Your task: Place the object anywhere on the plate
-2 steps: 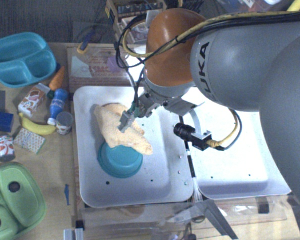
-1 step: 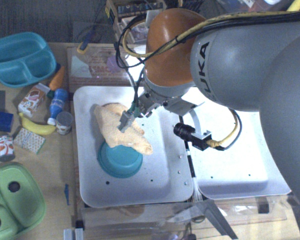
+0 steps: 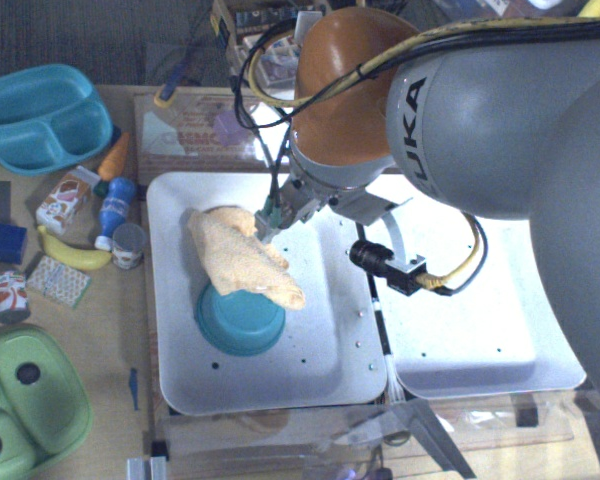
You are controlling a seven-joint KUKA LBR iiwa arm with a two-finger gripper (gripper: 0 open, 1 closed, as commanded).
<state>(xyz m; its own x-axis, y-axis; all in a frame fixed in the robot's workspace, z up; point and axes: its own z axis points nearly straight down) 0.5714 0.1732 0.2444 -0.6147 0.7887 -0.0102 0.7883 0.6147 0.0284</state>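
Observation:
A crumpled yellow cloth [image 3: 242, 256] lies in the left white bin [image 3: 175, 358]. Its lower end drapes over the far rim of a round blue plate [image 3: 242, 325], which sits near the middle of that bin. My gripper [image 3: 268, 222] comes down from the right and its tip is at the cloth's upper right edge, touching or just above it. The arm's orange band and grey body hide whatever lies behind the gripper.
The right white bin [image 3: 480, 338] lies under the arm, with a black cable fitting [image 3: 385, 263] hanging over the divider. Left of the bins are a blue divided tray [image 3: 45, 118], a banana [image 3: 75, 250], a bottle [image 3: 112, 211], a can [image 3: 129, 244] and a green tray [image 3: 25, 398].

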